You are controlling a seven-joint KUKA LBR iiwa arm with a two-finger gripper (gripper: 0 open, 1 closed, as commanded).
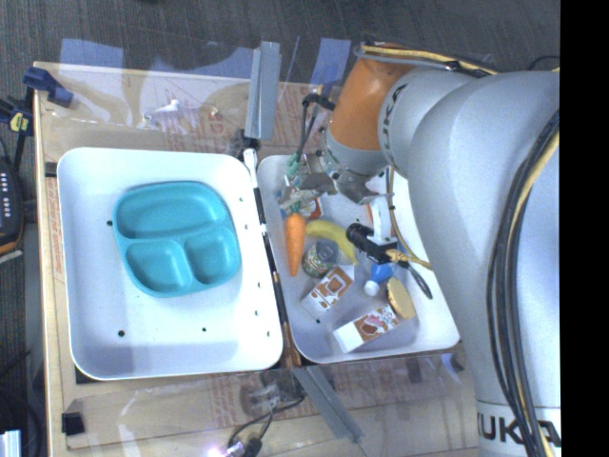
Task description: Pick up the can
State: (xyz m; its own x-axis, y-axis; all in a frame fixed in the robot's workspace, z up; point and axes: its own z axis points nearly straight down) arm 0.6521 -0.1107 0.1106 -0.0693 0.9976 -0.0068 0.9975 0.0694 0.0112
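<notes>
From the overhead camera I am watching the small round metal can (321, 255) lying among clutter in the right white bin (433, 336), touching the orange carrot (295, 243) and yellow banana (331, 233). I am judging it rigid, light, slick-walled, best pinched across its sides. The claw (303, 190) is hovering near the bin's far end, and I cannot tell its state.

Robotics lab, KUKA arm (495, 217), taped bench (143, 103), white bins (81, 255), cables (14, 122)
</notes>
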